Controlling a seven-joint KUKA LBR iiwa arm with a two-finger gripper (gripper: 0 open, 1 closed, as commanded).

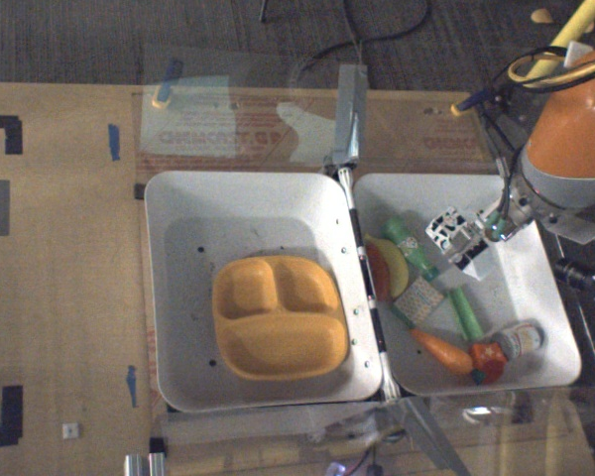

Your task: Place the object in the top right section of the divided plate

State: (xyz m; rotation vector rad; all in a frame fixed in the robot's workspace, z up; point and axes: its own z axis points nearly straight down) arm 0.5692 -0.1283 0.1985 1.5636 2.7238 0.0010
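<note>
Two white bins sit side by side on the desk (69,296), which fills most of the frame below a strip of dark floor along the top. The left bin (178,216) holds an orange divided plate (278,317), lying flat slightly below the bin's middle, with two small sections toward the top and one large section toward the bottom. All three sections are bare.

The right bin (555,355) holds the loose things. A red and yellow-green round piece (389,269) leans near the bin's left wall. A green bottle (410,245) lies just right of it, with a green stick (465,313) farther down. A small patterned packet (418,302) rests between them. A toy carrot (442,351) lies near the bottom edge, touching a red piece (489,361), beside a small grey jar (521,340).

The arm enters at the upper right of the frame. Its claw (460,238) hangs over the upper middle of the right bin, carrying black-and-white markings. Whether its fingers are apart or together cannot be told from this angle, and nothing is seen between them.
</note>
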